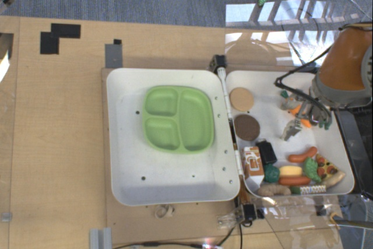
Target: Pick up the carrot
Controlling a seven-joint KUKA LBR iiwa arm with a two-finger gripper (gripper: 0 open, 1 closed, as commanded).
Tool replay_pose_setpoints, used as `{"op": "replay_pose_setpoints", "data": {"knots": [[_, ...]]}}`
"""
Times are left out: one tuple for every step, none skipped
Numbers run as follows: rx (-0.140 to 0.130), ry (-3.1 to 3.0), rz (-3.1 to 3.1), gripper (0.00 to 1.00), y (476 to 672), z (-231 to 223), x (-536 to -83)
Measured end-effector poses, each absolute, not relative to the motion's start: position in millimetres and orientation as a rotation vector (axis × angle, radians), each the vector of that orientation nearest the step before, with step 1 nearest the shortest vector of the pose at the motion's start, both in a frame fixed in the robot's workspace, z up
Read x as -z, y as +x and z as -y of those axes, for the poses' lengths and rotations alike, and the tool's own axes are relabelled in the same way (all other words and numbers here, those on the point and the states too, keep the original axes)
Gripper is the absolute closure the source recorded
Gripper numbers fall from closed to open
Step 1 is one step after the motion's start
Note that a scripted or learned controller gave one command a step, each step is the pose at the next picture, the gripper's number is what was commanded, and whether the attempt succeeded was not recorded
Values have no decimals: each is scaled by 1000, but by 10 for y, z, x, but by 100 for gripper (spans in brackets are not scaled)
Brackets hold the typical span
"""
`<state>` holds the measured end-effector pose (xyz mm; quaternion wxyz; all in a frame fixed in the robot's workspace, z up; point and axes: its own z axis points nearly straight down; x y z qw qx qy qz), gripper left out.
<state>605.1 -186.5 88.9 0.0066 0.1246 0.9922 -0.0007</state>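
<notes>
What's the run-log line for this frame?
task: pick carrot | gripper: over right bin, orange piece between its fingers | green tray: left bin | status: grasp unconfirmed

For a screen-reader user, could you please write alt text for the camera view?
The gripper hangs over the right bin, with something orange at its tip, above a heap of toy food at the bin's near end. A green divided plate lies in the left bin.

Grey arm with orange band, black cable.
</notes>
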Motion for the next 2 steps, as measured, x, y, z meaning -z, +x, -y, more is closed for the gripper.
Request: {"op": "replay_pose_setpoints", "data": {"knots": [[4, 378, -3092, 100, 6098, 1855, -1037], [-7, 858, -3007, 100, 6173, 1132, -1699]]}}
